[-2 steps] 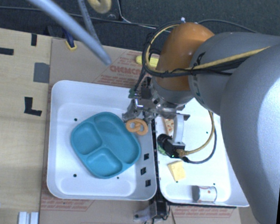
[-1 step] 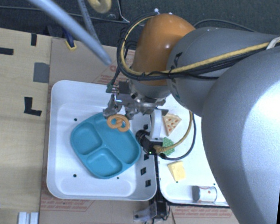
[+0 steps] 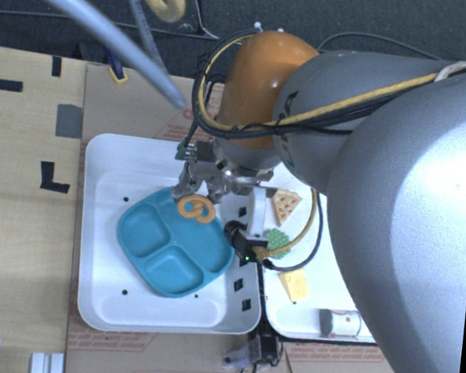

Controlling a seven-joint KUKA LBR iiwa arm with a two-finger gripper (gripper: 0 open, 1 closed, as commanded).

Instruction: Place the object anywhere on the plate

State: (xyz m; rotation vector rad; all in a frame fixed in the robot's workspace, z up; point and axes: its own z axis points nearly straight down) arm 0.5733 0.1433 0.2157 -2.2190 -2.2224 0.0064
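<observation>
Left white bin (image 3: 98, 233) holding a blue sectioned plate (image 3: 172, 246) near its middle. Pretzel (image 3: 196, 209) lying on plate's upper right edge, touching it. Gripper (image 3: 200, 188) directly above pretzel, fingertips just beside it; how far open cannot be told, nor whether anything is gripped. Grey arm (image 3: 385, 174) with orange band (image 3: 258, 80) rising right of plate. Further right of plate, in right white bin (image 3: 317, 329): waffle-like triangle (image 3: 285, 202), green piece (image 3: 275, 241), yellow block (image 3: 293, 285), small white-grey item (image 3: 340, 322).

A pale wooden bench (image 3: 11, 223) with black markings (brown cardboard (image 3: 137, 112) laid on it) meets dark floor (image 3: 337, 9) behind
</observation>
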